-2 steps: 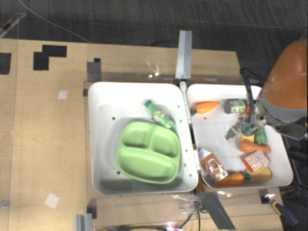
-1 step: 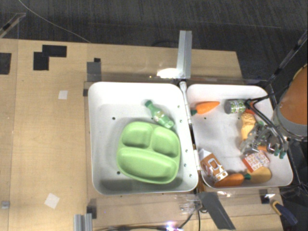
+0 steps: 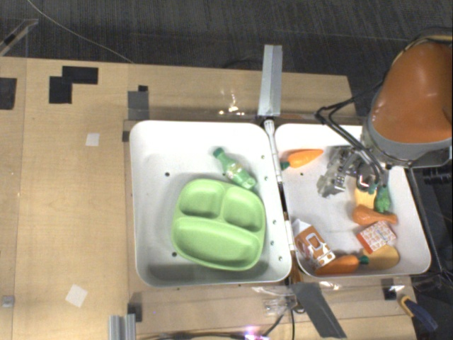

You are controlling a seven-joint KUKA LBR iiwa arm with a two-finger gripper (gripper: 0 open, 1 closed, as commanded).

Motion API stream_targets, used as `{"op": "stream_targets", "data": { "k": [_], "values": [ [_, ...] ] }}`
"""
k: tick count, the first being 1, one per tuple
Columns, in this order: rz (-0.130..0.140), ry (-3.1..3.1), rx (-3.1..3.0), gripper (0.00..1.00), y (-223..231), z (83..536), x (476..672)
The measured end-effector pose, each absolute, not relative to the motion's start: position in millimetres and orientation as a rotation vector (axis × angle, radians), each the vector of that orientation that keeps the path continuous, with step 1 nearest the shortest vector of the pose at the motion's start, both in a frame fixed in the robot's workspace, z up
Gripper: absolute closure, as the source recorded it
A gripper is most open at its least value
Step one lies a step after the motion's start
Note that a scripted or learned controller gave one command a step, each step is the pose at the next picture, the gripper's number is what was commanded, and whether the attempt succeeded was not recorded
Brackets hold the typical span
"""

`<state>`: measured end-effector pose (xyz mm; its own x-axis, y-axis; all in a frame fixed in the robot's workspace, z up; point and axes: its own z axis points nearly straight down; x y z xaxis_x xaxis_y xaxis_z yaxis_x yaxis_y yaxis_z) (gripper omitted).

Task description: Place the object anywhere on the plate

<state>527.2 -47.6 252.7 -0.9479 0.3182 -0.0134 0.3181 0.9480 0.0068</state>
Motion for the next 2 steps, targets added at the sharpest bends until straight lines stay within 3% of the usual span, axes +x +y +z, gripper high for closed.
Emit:
{"op": "stream_targets", "data": {
  "k": [1, 2],
  "values": [
    [-0.005, 3.120, 0.311, 1.00, -178.6, 211.9, 510.2],
    [-0.008, 3.078, -0.569, 1.00, -202.9, 281.2, 489.4]
  ]
}}
